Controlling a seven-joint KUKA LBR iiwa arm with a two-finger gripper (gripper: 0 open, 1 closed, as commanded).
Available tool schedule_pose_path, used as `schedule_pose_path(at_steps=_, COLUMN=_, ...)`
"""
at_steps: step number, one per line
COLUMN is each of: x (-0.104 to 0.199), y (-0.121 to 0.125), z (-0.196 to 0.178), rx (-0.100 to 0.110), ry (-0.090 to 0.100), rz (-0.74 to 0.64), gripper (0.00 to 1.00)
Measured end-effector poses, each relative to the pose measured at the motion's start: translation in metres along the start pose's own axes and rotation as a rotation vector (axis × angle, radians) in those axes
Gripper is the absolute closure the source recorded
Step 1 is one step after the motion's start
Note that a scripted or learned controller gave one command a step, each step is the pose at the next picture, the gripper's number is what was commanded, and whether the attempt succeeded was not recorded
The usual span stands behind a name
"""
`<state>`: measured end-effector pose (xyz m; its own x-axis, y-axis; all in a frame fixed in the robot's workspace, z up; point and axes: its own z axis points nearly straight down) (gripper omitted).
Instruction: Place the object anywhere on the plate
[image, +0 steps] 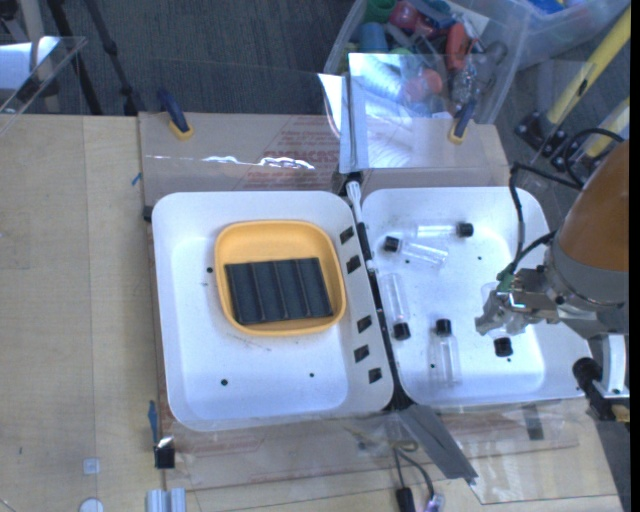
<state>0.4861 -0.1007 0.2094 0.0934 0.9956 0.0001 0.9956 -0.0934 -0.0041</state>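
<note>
Overhead slanted view of a wooden table (60, 300) carrying two shallow white bins side by side. The left bin (190, 380) holds a yellow plate (232, 245) with rounded corners; a dark ribbed insert (278, 291) lies on the plate, covering most of its floor. The right bin (530, 375) holds several small clear vials with black caps, scattered apart from one another: one vial (437, 232) near the far wall with its cap toward the right, a second vial (412, 250) just in front of it lying at a slant, a third vial (394, 303) beside the divider between the bins, and a fourth vial (443, 352) near the front of the bin. A separate black cap (503, 347) lies toward the right side of this bin.

The arm (600, 230) enters from the right, its orange band visible above the wrist. The hand (505, 310) sits low over the right side of the right bin, just beyond the loose black cap. Whether the hand is open or closed cannot be told at this angle, and nothing can be made out within it. All vials lie in the right bin, well apart from the plate.

Behind the bins stand a clear plastic sheet (395, 110) and a container of mixed coloured items (430, 40).
</note>
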Motion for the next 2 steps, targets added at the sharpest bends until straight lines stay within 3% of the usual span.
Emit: schedule_pose_path(at_steps=2, x=0.029, y=0.067, z=0.016, rx=-0.002, ry=-0.002, rz=-0.351, gripper=1.0)
